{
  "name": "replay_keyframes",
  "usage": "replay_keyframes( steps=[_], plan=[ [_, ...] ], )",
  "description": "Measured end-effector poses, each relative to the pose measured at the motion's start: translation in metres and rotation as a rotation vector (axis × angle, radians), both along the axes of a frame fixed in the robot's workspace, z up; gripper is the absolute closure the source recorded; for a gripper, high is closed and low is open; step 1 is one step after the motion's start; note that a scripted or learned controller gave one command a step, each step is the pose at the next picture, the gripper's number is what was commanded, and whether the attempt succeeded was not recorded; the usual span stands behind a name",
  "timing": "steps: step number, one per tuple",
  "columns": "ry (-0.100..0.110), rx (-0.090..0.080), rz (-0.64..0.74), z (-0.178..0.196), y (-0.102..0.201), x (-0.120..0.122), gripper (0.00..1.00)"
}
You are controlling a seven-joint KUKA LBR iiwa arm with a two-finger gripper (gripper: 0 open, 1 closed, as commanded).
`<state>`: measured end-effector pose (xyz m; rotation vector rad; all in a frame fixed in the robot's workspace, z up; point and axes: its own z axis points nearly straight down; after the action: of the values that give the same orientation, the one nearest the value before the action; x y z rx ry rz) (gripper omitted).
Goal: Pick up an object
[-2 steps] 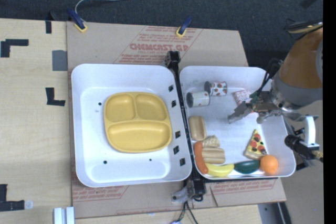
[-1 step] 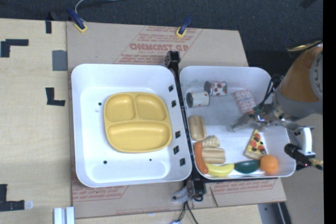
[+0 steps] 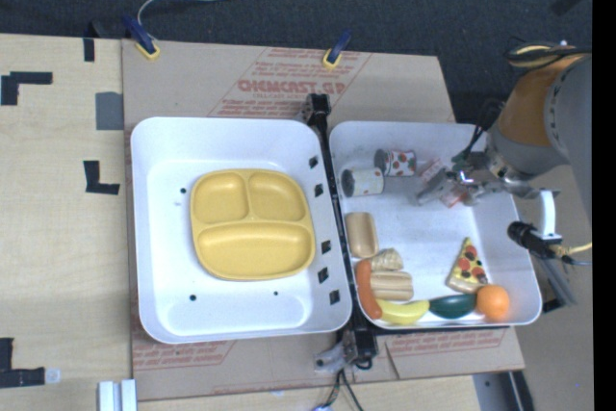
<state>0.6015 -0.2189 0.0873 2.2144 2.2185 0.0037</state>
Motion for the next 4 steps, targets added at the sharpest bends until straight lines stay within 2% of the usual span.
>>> replay_keyframes(
  steps=[1,2,3,4],
  plan=[
    [0.0,-0.004,0.001,0.01,-0.001,0.0,1.0],
    [0.006,0.003,0.001,0.084,0.067,-0.003,1.0],
    [0.008,0.003,0.0,0.084,0.066,-0.003,0.0],
    [0.007,0.001,-0.001,0.011,0.038,0.051,0.0]
  ],
)
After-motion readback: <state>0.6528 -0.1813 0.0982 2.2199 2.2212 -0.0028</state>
